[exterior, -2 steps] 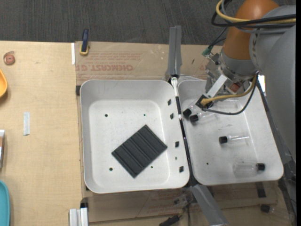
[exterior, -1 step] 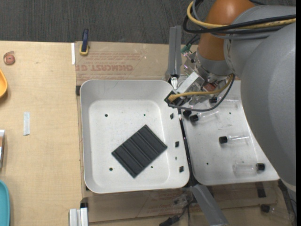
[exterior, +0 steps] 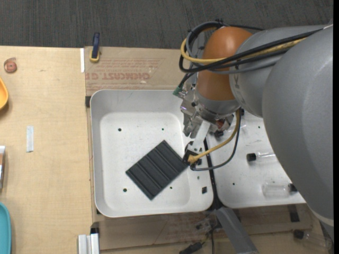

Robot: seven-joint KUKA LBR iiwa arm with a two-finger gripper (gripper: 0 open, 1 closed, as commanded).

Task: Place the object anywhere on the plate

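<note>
A black ribbed plate (exterior: 158, 169) lies flat and askew in the left white bin (exterior: 106, 157), towards its front right. My gripper (exterior: 194, 128) hangs over that bin's right side, just above and behind the plate's right corner, and I see nothing held in it. In the right bin (exterior: 238, 189) lie a small clear piece with a black end (exterior: 253, 156) and a clear plastic piece (exterior: 275, 189). The arm's grey body covers much of the right bin.
A cardboard sheet (exterior: 127, 70) lies behind the bins, with a blue clamp (exterior: 95, 45) at its left corner. The wooden bench (exterior: 42, 142) to the left bears an orange object (exterior: 2, 97) and a small pale strip (exterior: 29, 139).
</note>
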